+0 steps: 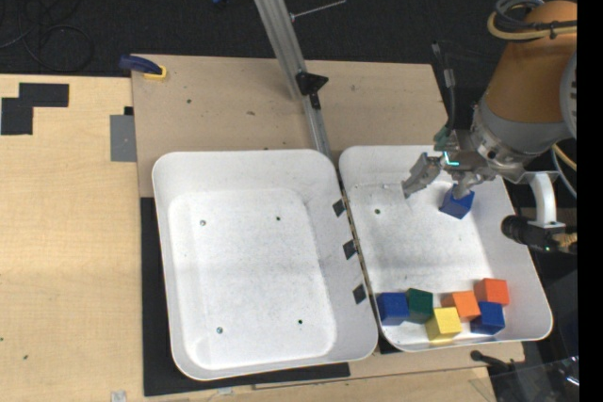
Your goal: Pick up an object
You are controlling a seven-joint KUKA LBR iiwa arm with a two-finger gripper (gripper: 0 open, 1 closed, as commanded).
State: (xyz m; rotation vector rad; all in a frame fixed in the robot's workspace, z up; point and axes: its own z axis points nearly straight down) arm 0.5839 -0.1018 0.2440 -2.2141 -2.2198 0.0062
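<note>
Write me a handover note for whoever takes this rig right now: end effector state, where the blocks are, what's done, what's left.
End effector: over the upper part of the right bin, fingers spread open. One finger sticks out to the left; the other sits at a blue block.
That blue block is not shown between the fingers, so do not count it as held.
Other blocks: a cluster at the right bin's near edge, namely blue, green, yellow, orange, a second orange, another blue.
Done: approach to the block.
Left: close on it, lift, confirm the grasp.
</note>
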